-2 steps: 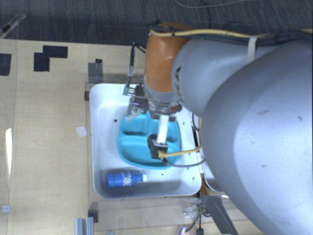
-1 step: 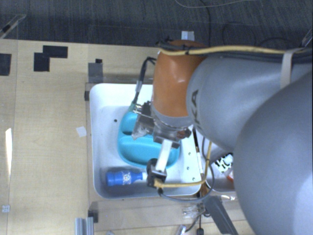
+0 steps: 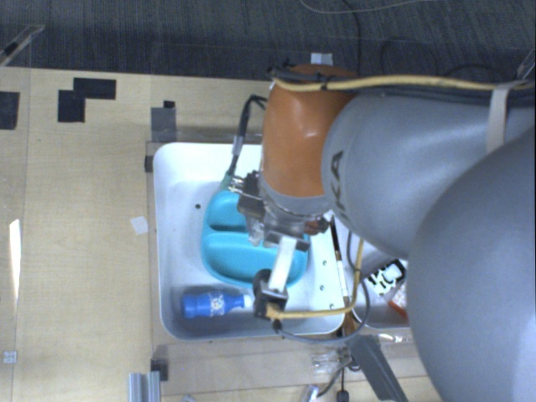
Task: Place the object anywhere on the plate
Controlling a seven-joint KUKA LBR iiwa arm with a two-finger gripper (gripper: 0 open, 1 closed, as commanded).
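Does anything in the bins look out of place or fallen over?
Yes. The blue bottle lies on its side on the floor of the left white bin, beside the blue plate and not on it.

Arm (image 3: pixel 435 191) in fr right, bent down; orange band (image 3: pixel 297 136) upright; hand (image 3: pixel 264 229) points down, mostly hidden by wrist (image 3: pixel 289 206).

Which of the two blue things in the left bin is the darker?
The bottle, lying on its side; the plate is a paler blue.
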